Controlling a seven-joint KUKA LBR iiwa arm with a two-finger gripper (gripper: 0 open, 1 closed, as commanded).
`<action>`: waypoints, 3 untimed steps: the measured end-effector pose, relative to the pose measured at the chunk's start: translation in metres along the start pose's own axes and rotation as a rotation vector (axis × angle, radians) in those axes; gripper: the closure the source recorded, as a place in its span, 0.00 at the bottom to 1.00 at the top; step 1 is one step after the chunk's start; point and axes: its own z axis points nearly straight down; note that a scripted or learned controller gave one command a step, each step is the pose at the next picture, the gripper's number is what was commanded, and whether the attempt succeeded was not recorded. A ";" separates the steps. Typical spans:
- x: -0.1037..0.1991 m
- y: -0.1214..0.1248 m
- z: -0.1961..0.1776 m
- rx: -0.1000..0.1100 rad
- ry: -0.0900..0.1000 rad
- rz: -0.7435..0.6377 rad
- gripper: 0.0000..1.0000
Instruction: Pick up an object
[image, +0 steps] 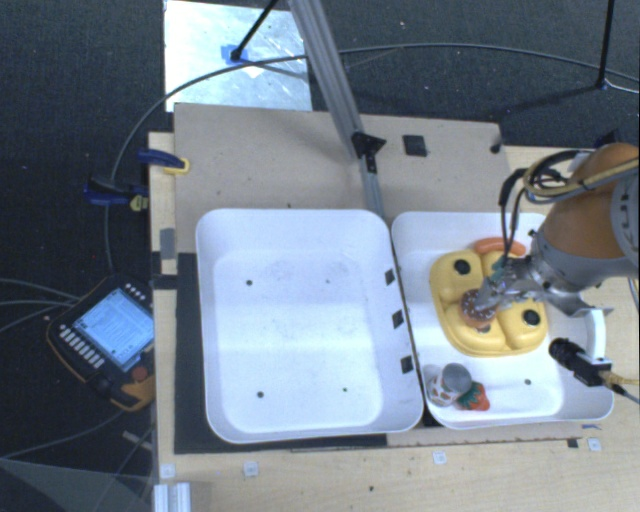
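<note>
In the right white plastic bin (560, 405) lies a glossy, lumpy yellow plastic toy with black round knobs (470, 330). The metal gripper (487, 298) hangs directly over its middle; I cannot tell its state. A small orange piece (489, 244) lies just beyond the toy. Near the bin's front-left corner sits a grey-and-red cluster of small objects (458, 385).

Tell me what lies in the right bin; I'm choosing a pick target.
The right bin holds a yellow toy, with the gripper over it, and a small grey-and-red cluster near the front. An orange piece behind is partly covered.
</note>
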 end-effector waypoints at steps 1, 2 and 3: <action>0.000 -0.007 -0.054 0.012 -0.012 0.007 1.00; 0.000 -0.005 -0.094 0.012 -0.012 0.006 1.00; 0.000 -0.002 -0.144 0.011 -0.012 0.006 1.00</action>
